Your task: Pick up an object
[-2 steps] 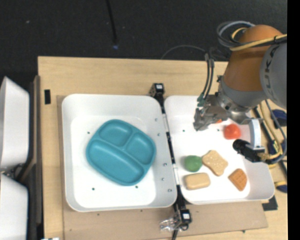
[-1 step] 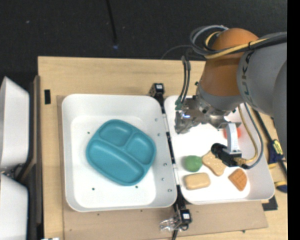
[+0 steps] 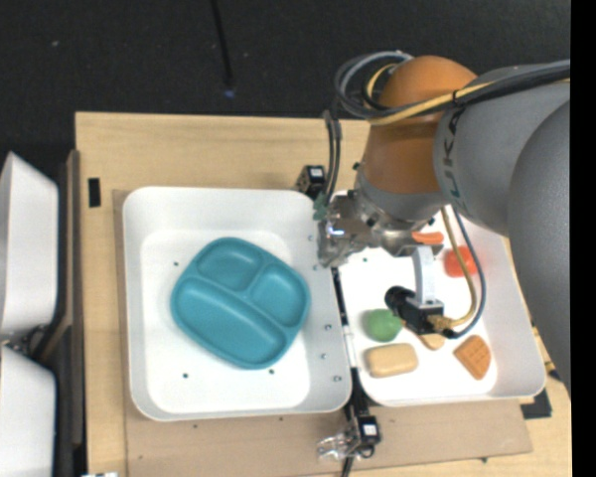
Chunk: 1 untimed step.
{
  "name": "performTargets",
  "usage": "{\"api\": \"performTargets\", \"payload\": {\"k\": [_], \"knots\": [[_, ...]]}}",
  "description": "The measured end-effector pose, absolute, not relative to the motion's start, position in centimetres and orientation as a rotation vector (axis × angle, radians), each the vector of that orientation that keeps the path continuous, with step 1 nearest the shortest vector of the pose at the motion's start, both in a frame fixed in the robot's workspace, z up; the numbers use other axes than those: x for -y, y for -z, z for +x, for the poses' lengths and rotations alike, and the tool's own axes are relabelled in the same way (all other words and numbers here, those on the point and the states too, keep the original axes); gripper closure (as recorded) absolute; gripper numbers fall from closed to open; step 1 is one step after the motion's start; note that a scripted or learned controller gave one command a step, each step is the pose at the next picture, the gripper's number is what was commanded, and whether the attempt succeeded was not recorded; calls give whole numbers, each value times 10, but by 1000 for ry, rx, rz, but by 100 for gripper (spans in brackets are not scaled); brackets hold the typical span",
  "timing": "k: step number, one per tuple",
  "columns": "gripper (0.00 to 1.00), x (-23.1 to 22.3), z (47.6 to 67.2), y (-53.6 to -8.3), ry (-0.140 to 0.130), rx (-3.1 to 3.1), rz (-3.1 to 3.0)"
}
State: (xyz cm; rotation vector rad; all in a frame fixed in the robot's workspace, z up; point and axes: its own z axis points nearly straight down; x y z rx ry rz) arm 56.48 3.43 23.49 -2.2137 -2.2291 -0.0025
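Reaching over upper-left corner of right bin [image 3: 509, 364], hand [image 3: 338, 237]; grip state unclear.

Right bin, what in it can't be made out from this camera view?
All in the camera view:
1. Right bin, far half: covered by the arm.
2. Red-orange item: partly behind the arm, so its shape is unclear.
3. Green lump: too blurred to identify.

Glossy teal plastic tray [image 3: 240, 303]; smooth white bins [image 3: 139, 266]; matt wooden bench [image 3: 99, 137].
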Motion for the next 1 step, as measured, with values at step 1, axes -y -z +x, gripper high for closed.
{"api": "performTargets", "payload": {"k": [1], "knots": [[100,-83,581,-238,4,2230,-2213]]}}
